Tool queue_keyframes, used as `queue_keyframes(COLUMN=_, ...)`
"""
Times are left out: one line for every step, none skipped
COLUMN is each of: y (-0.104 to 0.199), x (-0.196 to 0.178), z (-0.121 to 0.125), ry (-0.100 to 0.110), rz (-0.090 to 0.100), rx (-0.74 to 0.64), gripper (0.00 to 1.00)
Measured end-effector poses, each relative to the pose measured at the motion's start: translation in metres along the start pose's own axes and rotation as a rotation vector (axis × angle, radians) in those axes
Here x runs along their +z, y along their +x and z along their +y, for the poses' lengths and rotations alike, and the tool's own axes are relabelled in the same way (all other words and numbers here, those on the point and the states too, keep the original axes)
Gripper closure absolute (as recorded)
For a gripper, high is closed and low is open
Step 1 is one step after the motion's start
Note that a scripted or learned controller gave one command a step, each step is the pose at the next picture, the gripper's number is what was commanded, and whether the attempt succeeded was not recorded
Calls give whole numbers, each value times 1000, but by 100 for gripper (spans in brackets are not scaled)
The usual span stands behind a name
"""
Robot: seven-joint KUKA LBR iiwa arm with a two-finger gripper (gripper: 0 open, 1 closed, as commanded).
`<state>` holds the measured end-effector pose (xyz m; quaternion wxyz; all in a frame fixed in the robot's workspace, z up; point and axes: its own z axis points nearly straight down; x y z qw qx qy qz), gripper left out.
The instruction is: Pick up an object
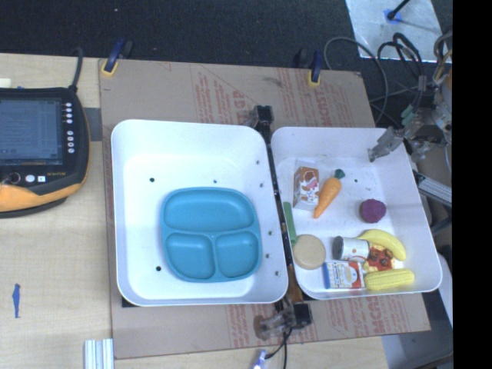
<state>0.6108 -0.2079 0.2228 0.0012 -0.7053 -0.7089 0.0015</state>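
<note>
The right bin [400, 177] holds several items: a small carton with a picture [306, 186], an orange carrot [327, 194], a purple ball [373, 210], a banana [386, 241], a tan round disc [309, 251], a small can [353, 247], a flat box [343, 275] and a corn cob [390, 280]. My gripper [378, 151] hangs over the bin's far right corner, well away from the objects, with nothing seen between its fingers.
The left bin [138, 206] holds a blue three-compartment plate [210, 233]. A teach pendant [38, 148] lies on the bench at the far left. Clamps and cables sit along the cardboard's edges.
</note>
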Motion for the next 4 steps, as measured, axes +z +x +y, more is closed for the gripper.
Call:
queue_keyframes(y=53, x=119, z=-1, ry=-2, rz=0, rx=2, gripper=0)
queue_keyframes(y=102, x=128, z=1, ry=-7, rz=-15, rx=4, gripper=0)
queue_keyframes(y=104, x=119, z=1, ry=-3, rz=-8, rx=2, gripper=100)
queue_keyframes(y=179, x=31, z=-24, ry=-1, rz=1, rx=0, gripper=100)
